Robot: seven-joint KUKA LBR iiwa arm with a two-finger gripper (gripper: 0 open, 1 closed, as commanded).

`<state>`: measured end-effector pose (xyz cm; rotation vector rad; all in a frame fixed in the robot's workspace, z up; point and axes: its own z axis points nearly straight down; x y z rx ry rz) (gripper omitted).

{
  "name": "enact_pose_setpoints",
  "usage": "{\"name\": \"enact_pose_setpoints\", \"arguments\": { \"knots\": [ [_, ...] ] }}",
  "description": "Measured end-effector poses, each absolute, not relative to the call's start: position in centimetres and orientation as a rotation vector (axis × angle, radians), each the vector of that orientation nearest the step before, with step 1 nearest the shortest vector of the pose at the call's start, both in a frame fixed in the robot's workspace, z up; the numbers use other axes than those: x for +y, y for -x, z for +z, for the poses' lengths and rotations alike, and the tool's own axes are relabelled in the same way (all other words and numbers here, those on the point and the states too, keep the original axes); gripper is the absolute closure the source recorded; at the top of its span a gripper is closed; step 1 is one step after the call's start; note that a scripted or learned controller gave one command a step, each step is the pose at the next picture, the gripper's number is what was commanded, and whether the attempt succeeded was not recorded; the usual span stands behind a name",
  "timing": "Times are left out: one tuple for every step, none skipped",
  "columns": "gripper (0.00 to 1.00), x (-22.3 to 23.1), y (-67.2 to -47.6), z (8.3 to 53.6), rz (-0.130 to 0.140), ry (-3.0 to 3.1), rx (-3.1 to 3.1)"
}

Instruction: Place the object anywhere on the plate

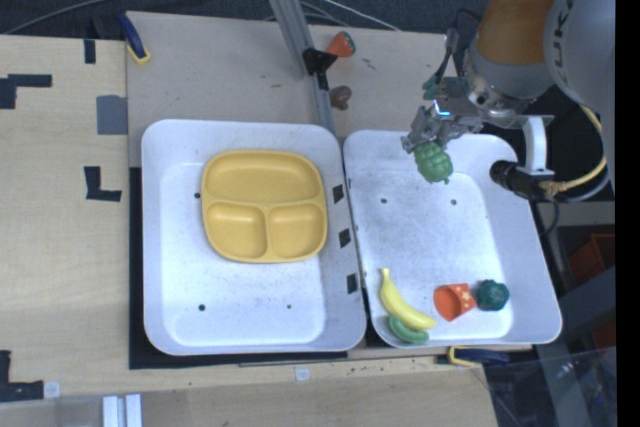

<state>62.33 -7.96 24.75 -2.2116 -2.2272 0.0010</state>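
Observation:
A yellow plate [265, 205] with three compartments lies in the left bin [180, 305], toward its far side. Over the far part of the right bin [520, 255] my gripper [428, 140] points down, shut on a small knobbly green fruit [435, 164] that hangs from its fingertips. The fruit is well to the right of the plate, past the divide between the bins.
At the right bin's near edge lie a yellow banana [403, 303], a green piece [408, 333], an orange-red piece [454, 301] and a dark teal piece [491, 295]. A grey metal post [290, 5] slants up behind the bins.

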Motion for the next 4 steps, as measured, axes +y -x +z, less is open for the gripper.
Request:
{"name": "enact_pose_setpoints", "arguments": {
  "knots": [
    [1.00, -1.8, -62.3, 24.2, 0.001, 2.210, -2.228],
    [1.00, 3.1, -61.0, 22.9, 0.004, 2.212, -2.226],
    [1.00, 8.3, -59.8, 23.8, 0.000, 2.211, -2.229],
    [1.00, 13.6, -59.3, 22.2, 0.005, 2.211, -2.227]
  ]
}}
